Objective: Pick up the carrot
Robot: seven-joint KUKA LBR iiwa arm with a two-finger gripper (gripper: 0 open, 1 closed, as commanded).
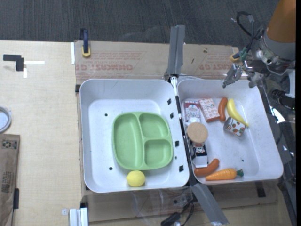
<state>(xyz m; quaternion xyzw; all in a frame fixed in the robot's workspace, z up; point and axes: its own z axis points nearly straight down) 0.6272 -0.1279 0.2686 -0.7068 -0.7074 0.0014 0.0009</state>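
Carrot (pixel 221 174) lying flat at the near edge of the right bin (pixel 263 166), leafy end pointing right, just beside a sausage (pixel 207 167). End effector (pixel 243 76) up over that bin's far rim, fingers spread, gripping nothing, well apart from the carrot. Banana (pixel 233 112) and small can (pixel 233 126) between them.

Two white bins sit side by side. The left bin (pixel 91 140) holds a green tray (pixel 142 141) and a lemon (pixel 136 178). In the right bin (pixel 263 149), the carrot (pixel 221 174) lies near the front wall — just beside a sausage (pixel 207 167). The gripper (pixel 245 74) hangs over the bin's far corner, well apart from the carrot.
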